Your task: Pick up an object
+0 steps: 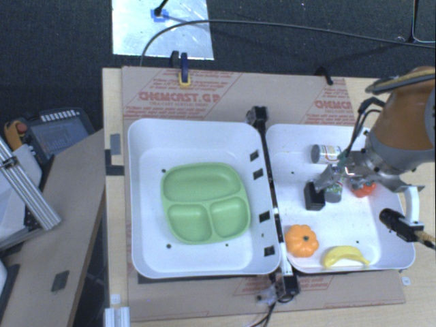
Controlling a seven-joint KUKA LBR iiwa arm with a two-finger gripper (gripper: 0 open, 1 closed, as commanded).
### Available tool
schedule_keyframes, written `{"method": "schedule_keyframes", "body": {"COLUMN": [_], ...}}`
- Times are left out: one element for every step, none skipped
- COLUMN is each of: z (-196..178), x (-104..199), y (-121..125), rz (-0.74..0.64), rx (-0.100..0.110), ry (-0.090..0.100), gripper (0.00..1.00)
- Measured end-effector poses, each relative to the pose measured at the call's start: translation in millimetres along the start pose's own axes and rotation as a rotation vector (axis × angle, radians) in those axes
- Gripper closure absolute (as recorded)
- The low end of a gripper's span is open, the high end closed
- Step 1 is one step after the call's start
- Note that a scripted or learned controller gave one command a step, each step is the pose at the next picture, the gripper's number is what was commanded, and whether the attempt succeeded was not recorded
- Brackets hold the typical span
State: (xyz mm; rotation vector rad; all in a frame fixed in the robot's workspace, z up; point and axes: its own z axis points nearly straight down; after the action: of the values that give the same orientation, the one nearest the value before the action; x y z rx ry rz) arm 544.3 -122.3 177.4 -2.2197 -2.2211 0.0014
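In the right bin (pixel 388 247) lie an orange pumpkin-shaped toy (pixel 302 240) and a yellow banana (pixel 345 256) near the front wall. A small silver can (pixel 325 153) lies on its side towards the back, and a red object (pixel 364 189) shows partly from under the wrist. My gripper (pixel 323 193) is low over the middle of this bin, between the can and the pumpkin. It is open, with bare bin floor showing between its black left finger (pixel 314 196) and the right one. A small grey-green piece (pixel 334 195) sits at the right finger; I cannot tell what it is.
The left bin (pixel 146 251) holds a green divided plate (pixel 204 201). A black divider with clips (pixel 267 182) runs between the bins. The arm's orange band (pixel 409 118) and a black cable part (pixel 400 225) hang over the right bin's right side.
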Motion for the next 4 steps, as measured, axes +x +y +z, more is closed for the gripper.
{"method": "schedule_keyframes", "body": {"z": [44, 95, 82, 38], "x": [-5, -5, -5, -10], "y": [4, 4, 5, 5], "rz": [0.0, 0.0, -0.001, 0.0], "rx": [0.001, 0.001, -0.004, -0.007], "ry": [0.0, 0.001, -0.001, -0.002], "gripper": [0.0, 0.0, 1.0, 1.0]}}
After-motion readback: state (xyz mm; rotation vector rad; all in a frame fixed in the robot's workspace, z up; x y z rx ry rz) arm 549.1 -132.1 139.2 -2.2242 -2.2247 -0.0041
